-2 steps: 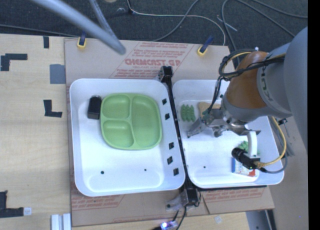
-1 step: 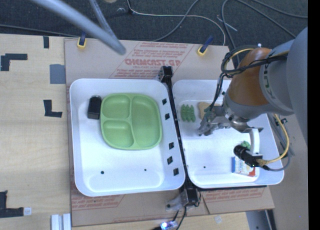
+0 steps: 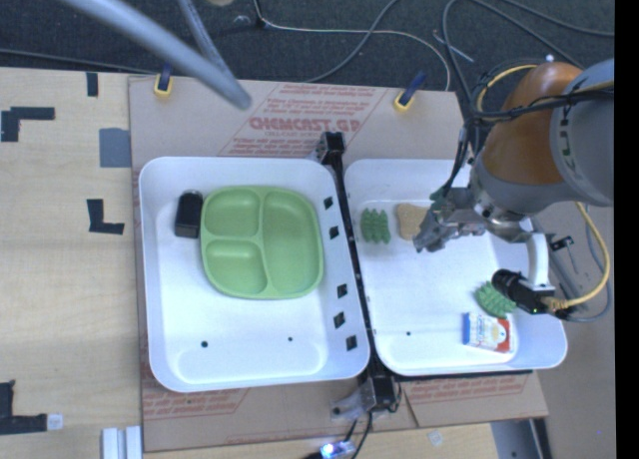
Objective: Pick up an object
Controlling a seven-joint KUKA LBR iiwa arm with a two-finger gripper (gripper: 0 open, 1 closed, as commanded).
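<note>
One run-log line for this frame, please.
gripper: over right bin, beside tan piece | holding: unclear | left bin: green tray, black block

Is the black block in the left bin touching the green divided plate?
Touching, as far as the camera view shows: the black block sits against the left rim of the green plate, with no white bin floor visible between them.
</note>
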